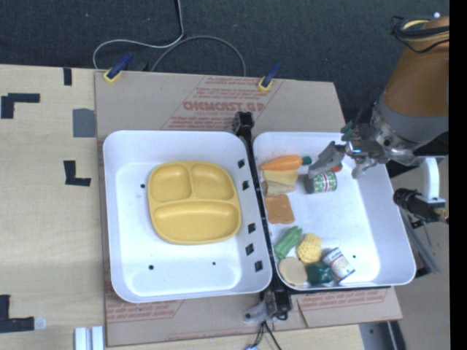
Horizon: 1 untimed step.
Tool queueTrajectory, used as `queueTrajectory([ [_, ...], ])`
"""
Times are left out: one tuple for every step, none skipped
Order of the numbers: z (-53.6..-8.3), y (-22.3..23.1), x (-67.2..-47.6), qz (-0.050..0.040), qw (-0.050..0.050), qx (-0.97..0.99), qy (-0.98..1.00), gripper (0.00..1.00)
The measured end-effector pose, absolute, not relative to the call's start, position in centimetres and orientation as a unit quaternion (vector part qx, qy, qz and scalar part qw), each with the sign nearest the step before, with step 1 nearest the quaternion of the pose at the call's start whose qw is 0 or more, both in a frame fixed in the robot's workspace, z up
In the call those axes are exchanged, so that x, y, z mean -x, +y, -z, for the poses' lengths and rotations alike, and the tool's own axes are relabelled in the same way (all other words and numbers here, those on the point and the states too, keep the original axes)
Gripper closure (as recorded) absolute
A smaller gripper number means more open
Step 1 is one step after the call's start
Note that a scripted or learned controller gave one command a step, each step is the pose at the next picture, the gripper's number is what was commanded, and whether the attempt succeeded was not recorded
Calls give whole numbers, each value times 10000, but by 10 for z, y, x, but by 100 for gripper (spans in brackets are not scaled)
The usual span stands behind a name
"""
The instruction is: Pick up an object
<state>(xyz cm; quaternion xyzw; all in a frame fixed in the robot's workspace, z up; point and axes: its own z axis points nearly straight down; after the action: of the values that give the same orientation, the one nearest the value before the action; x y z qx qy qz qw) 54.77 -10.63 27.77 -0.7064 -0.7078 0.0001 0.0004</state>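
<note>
Over the right bin [387, 217] I have the pincer [341, 160] hanging near the far side, reaching in from the right, with the arm's orange band [422, 79] above it. Its two fingers stand spread fairly wide, one dark finger [325, 157] to the left and a paler one [363, 162] to the right, and I see nothing between them. A small can with a green label [322, 182] lies on its side just below the left finger, very close to it; I cannot tell whether they touch.

Left of the can, against the divider between the bins, a toy carrot [282, 162] lies above a pale block [280, 181], and below these sits a brown slice like toast [279, 209]. Toward the near edge of this bin a cluster lies together: a green vegetable piece [289, 240], a yellow corn cob [309, 248], a cream disc [292, 271], a dark green piece [318, 273] and a second small can [338, 263] tilted on its side.

On the left bin [120, 195] I see a yellow divided plate [194, 201] lying flat near the middle, well apart from the pincer. Both bins rest on a cardboard sheet [211, 104] on the worktop [44, 217], held at the far edge by two clips [117, 69].
</note>
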Motion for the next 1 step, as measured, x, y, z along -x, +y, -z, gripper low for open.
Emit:
queueTrajectory([
  [-197, -148, -601, -20, 2, 7073, -7069, 0],
])
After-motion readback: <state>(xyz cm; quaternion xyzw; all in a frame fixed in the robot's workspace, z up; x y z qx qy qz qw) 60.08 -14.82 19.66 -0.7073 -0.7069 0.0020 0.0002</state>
